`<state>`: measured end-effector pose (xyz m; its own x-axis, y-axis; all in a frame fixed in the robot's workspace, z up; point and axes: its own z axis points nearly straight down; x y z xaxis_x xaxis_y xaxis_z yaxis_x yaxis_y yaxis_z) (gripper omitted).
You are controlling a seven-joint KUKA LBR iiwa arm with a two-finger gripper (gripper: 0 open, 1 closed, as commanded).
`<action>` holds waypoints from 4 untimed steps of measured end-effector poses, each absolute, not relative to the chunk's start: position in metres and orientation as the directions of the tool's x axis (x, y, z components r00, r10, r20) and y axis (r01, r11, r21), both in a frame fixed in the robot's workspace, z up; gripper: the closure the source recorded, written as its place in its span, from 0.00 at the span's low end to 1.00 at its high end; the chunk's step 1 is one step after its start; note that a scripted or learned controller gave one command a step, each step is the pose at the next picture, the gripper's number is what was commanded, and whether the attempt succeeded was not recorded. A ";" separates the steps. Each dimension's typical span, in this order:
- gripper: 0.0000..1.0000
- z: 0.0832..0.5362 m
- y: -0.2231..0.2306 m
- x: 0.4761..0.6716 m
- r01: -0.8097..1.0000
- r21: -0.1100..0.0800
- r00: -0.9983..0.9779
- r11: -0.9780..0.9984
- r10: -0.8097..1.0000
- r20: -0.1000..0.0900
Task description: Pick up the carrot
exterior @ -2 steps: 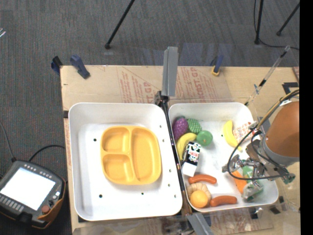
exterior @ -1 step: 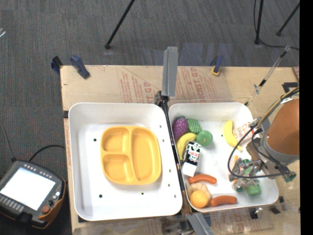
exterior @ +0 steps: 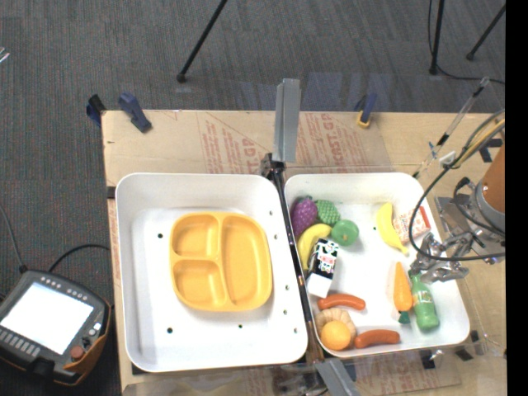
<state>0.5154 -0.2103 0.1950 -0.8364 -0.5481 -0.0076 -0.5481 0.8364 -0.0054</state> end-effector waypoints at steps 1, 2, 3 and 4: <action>0.00 0.191 -0.210 0.513 -0.547 0.002 -0.837 0.837 -0.547 -0.003; 0.00 0.083 -0.209 0.486 -0.557 0.011 -0.830 0.830 -0.557 0.002; 1.00 0.096 -0.208 0.490 -0.563 0.006 -0.827 0.827 -0.563 -0.004; 1.00 0.088 -0.188 0.485 -0.723 -0.001 -0.690 0.690 -0.723 -0.004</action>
<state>0.4853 -0.1877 0.0880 -0.6905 -0.7234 -0.0039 -0.7234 0.6905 -0.0010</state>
